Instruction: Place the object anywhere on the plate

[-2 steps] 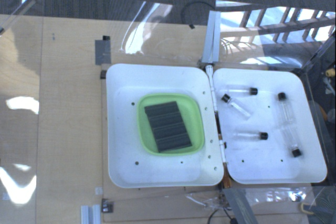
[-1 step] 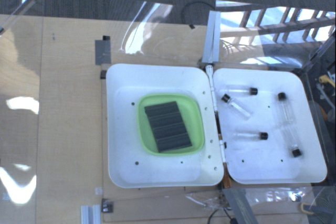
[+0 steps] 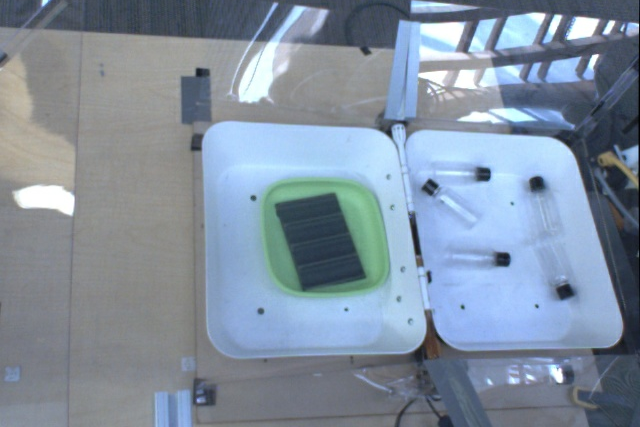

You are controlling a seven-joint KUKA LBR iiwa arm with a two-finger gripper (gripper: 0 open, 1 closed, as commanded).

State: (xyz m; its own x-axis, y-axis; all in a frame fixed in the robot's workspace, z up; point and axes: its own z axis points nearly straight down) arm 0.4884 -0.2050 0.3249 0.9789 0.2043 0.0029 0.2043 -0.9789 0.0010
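camera view has the dark ribbed block (image 3: 319, 241) flat at the green plate's (image 3: 375, 250) centre, seemingly placed already; gripper state i cannot tell.

No readable text, labels, brands or numbers on any surface.

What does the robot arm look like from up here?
At the view's right edge, beside the right bin, there is a sliver of what seems to be the arm: dark, slim, strut-like or cable-like shapes with a small yellow-orange streak. Markings are too small to tell.
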